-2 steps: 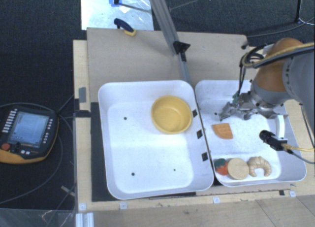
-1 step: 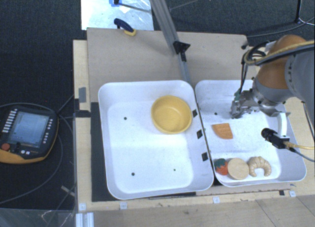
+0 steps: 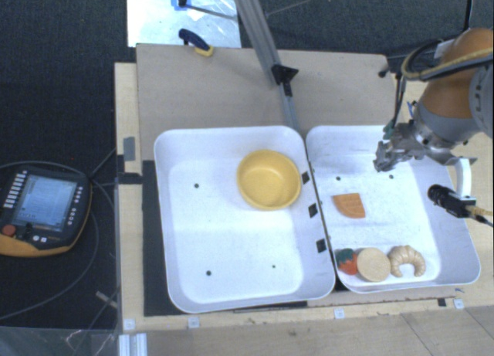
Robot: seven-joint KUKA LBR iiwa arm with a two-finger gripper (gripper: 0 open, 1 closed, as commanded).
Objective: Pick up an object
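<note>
Over the far edge of the right bin (image 3: pixel 451 227), the end effector (image 3: pixel 387 155) is hanging above bare white floor, with nothing visible beneath or within it. Whether its tips are apart or together I cannot tell; they are reading as a small dark-grey cluster at this slant. The arm (image 3: pixel 455 88) is reaching in from the counter's right edge, wrist angling down toward the bin.

4 candidate objects are lying in the right bin. An orange wedge (image 3: pixel 350 205) is sitting alone near the bin's middle, well apart from the walls. Along the near edge, 3 are crowding together: a red-and-green piece (image 3: pixel 345 260) against the near left corner, a tan disc (image 3: pixel 373 264) overlapping it, and a croissant-shaped piece (image 3: pixel 407 260) just beside the disc. That clustering is probably making the lone wedge the easier pick, in my judgement.

A yellow bowl (image 3: pixel 268 179) is resting upright in the left bin (image 3: pixel 181 231), toward its far right corner.

A black fitting (image 3: pixel 449 198) on the arm is overhanging the right bin's right side, hiding a bit of the wall. The red-and-green piece is partly covered by the disc, so its shape is staying unclear.
</note>
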